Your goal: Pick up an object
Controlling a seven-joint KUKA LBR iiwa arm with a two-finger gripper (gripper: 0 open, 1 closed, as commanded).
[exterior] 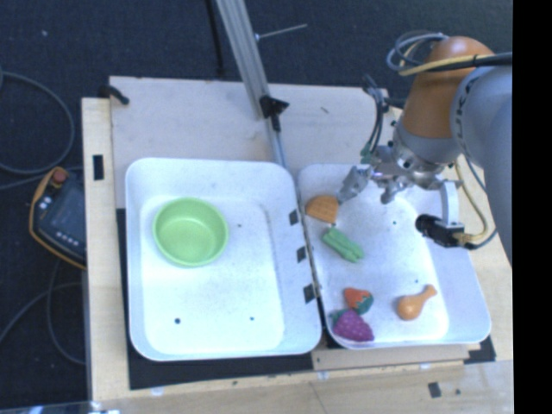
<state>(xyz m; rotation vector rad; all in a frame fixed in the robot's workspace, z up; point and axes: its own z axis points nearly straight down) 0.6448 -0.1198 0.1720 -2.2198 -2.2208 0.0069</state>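
Gripper spread wide over my right bin's far edge could nudge the bread roll away.

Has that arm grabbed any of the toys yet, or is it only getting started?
Nothing looks picked up yet. The gripper hangs open over the right bin with nothing between its fingers. The orange piece, green piece, carrot, grapes and drumstick all lie in that bin. Closing on one and lifting remains.

Partly out of our sight

Behind the gripper, we lose the arm at the picture's right edge.
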